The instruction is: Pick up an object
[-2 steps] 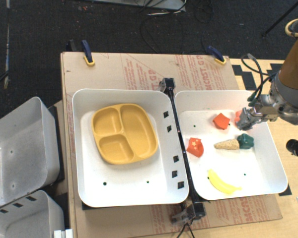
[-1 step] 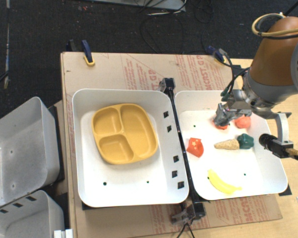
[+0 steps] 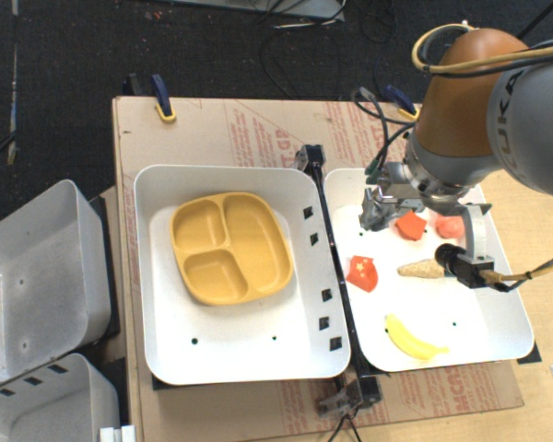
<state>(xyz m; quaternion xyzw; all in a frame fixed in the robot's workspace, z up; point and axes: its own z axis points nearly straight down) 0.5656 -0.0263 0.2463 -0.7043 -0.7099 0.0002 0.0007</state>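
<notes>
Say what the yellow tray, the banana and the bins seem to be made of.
Tray: likely matte moulded plastic, with an even colour and rounded compartments. Banana: probably a plastic toy, uniformly yellow and smooth. Bins: seemingly thin white plastic, with soft, rounded rims.

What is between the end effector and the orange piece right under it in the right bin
Nothing visible. The end effector hangs just above the orange piece; the red piece and the banana lie lower in the right bin.

One fixed overhead camera, slanted down on both white bins (image 3: 147, 274), arm (image 3: 498, 90) entering from right.
</notes>
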